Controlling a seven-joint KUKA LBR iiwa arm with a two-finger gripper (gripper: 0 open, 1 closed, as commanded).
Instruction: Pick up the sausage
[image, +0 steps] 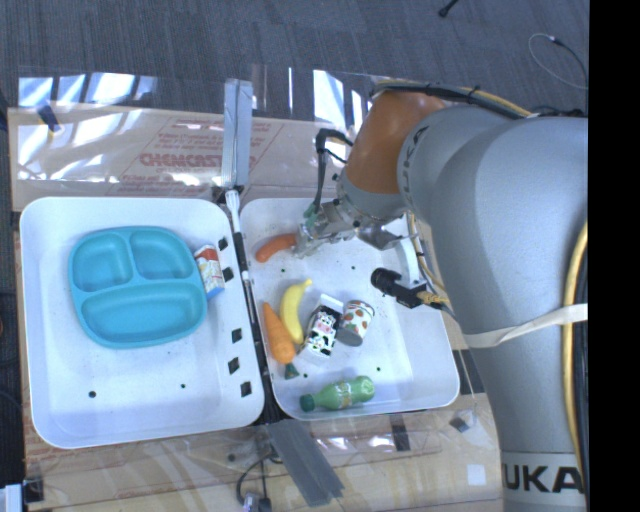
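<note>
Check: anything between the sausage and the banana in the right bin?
Camera view: nothing, just bare white bin floor between the sausage and the banana.

Orange sausage (275, 246), yellow banana (293, 309), blue plate (136, 284), green bottle (340, 394)

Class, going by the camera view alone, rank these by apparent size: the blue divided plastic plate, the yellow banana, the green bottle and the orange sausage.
1. Blue divided plastic plate
2. Green bottle
3. Yellow banana
4. Orange sausage

Bottle and banana look close, so their order is unsure.
</note>
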